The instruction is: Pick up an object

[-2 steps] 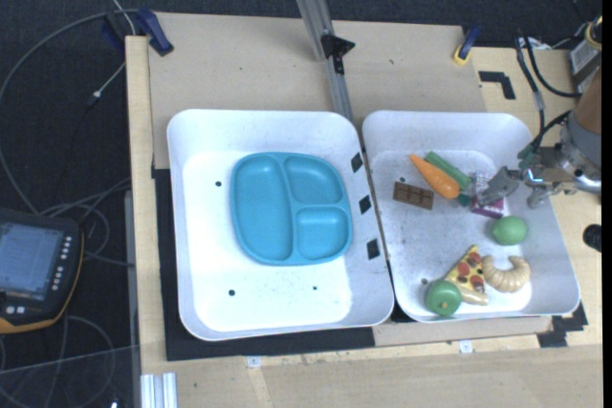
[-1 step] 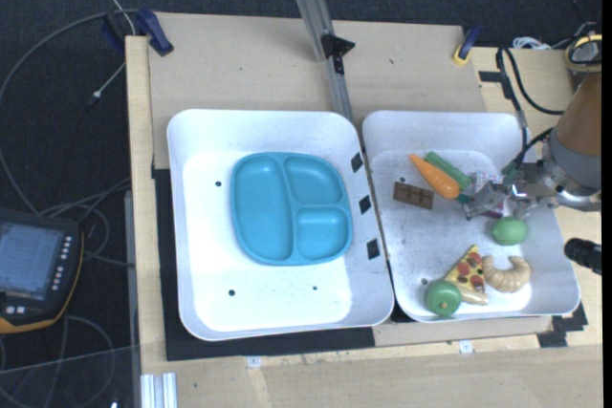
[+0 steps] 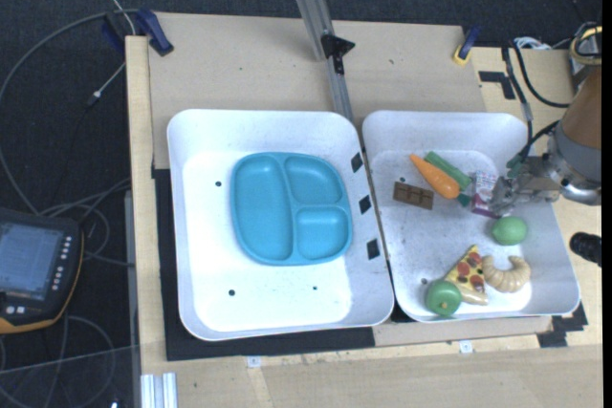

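Far to the left of the end effector, off the desk point(image 3: 287, 43), a black-and-orange handheld pendant point(image 3: 33, 270) lies on the dark floor among thin cables. The left bin point(image 3: 191, 234) holds a blue divided plate point(image 3: 290, 207), lying flat and well apart from the end effector. A slanted metal rail point(image 3: 311, 0) runs down from the top edge toward the gap between the two bins.

In the right bin point(image 3: 402, 134), a brown chocolate bar point(image 3: 414, 195) lies to the left of the end effector, with an orange carrot point(image 3: 435, 175) just beyond it and a green piece point(image 3: 449, 169) touching the carrot along its upper side. A small pink and purple item point(image 3: 481, 197) lies directly beside the fingertips; whether it is touched cannot be made out.

The end effector point(image 3: 510, 190) sits low over the right part of this bin, reaching in from the right under the grey wrist. Whether it is released or clenched cannot be told from this angle.

Just below it rests a green ball point(image 3: 510, 230). Farther below lie a pizza slice point(image 3: 469, 272), a green apple point(image 3: 443, 296) at its lower left, and a tan croissant point(image 3: 507, 273) at its right.
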Robot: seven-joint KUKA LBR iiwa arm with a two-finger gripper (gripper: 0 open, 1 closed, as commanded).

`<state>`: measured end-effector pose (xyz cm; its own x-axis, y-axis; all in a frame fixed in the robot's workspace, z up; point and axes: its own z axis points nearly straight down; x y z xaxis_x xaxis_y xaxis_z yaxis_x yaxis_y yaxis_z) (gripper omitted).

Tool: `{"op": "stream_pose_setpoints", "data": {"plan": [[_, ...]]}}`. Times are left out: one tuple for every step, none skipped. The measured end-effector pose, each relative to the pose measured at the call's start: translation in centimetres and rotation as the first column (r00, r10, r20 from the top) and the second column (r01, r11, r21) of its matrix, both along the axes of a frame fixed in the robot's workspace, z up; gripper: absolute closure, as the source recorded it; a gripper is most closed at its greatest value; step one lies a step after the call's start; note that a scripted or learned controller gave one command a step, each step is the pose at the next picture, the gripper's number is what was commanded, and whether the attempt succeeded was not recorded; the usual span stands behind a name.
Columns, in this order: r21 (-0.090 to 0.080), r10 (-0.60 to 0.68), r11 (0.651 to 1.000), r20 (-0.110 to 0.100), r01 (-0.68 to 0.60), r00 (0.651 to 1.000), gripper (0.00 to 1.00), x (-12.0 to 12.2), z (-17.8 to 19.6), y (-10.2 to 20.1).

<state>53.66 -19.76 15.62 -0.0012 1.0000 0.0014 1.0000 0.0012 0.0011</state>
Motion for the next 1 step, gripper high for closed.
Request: {"op": "stream_pose_setpoints", "data": {"plan": [[-0.003,0.0,1.0,0.005,0.0,1.0,1.0,-0.86,5.16,0.14]]}}
